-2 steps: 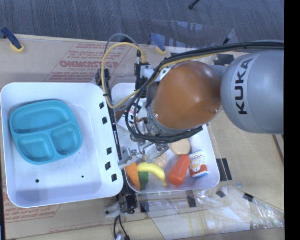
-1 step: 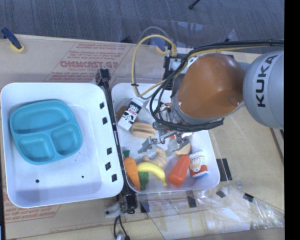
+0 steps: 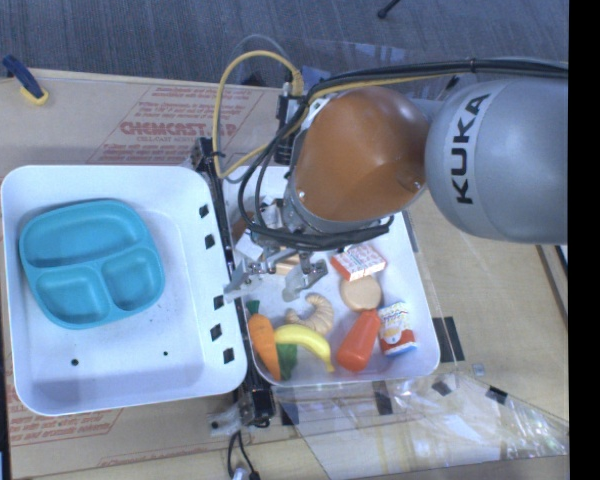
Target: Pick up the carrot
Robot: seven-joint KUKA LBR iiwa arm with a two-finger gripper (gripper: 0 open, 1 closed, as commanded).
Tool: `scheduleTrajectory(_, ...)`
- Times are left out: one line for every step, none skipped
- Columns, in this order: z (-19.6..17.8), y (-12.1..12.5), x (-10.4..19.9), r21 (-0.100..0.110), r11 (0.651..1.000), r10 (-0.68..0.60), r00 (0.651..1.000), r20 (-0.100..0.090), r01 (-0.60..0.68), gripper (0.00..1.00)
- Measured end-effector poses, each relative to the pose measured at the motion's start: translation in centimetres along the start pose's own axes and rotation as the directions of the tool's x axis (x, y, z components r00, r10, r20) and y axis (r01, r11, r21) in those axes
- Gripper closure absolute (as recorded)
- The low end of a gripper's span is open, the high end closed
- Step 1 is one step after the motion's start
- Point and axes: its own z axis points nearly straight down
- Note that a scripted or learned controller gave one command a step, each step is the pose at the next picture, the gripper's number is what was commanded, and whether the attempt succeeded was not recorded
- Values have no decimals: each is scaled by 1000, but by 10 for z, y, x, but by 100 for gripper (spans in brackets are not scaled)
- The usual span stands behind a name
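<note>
The gripper hangs with its fingers spread and nothing between them, just above the carrot, which lies at the right bin's lower left corner. A good pick likely means descending straight, straddling the carrot clear of the banana touching it. One carrot, one banana, two bins.

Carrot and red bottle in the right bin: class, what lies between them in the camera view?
In the camera view, a yellow banana lies between the carrot and the red bottle, with a croissant just above it.
</note>
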Motion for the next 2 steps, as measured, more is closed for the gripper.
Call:
scheduleTrajectory(1,19,-1,-4,1000,5,1000,-3,-5,0)
scheduleTrajectory(0,-70,35,1,1000,-22,1000,-5,22,0)
